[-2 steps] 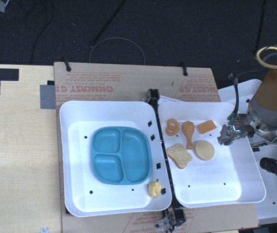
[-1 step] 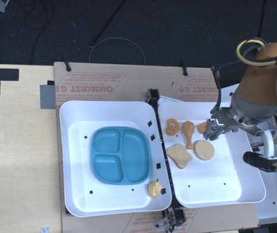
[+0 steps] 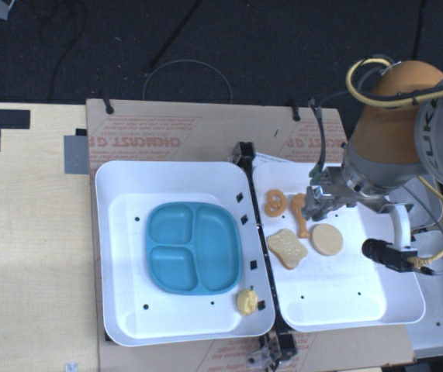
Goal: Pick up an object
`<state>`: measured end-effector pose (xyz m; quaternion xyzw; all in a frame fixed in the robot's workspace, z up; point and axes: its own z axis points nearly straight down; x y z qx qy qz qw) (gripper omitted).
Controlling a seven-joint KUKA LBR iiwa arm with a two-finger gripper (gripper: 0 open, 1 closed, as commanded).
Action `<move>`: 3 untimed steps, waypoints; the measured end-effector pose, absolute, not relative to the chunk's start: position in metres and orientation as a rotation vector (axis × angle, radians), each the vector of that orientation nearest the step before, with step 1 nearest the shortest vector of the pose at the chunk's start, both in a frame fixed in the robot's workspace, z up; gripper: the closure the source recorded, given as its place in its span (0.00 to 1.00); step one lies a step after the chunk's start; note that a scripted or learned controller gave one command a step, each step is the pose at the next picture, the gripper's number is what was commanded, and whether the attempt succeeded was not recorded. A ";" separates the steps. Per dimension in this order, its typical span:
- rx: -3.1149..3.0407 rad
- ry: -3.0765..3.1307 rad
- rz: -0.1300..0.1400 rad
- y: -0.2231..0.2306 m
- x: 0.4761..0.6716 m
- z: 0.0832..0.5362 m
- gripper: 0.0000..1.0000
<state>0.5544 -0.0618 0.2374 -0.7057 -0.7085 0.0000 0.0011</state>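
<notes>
My gripper (image 3: 316, 201) hangs low over the right bin (image 3: 361, 304), near its upper middle. Just left of it lies an orange stick-shaped piece (image 3: 299, 214), touching or almost touching the gripper. An orange pretzel-like ring (image 3: 275, 202) rests further left. A tan bread slice (image 3: 287, 248) and a round pale biscuit (image 3: 327, 239) lie just below the gripper. I see nothing lifted off the bin floor.
The left bin (image 3: 120, 316) holds a blue divided plate (image 3: 192, 247) and a small yellow lump (image 3: 247, 301) at its lower right corner. A black divider (image 3: 257, 231) separates the bins. The arm's orange-banded body (image 3: 396, 122) looms over the right bin's upper right.
</notes>
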 end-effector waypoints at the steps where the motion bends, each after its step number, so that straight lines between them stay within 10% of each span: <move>1: -2.214 -2.222 0.003 -0.015 0.556 0.227 1.00; 3: -2.214 -2.225 0.000 0.100 0.584 0.234 1.00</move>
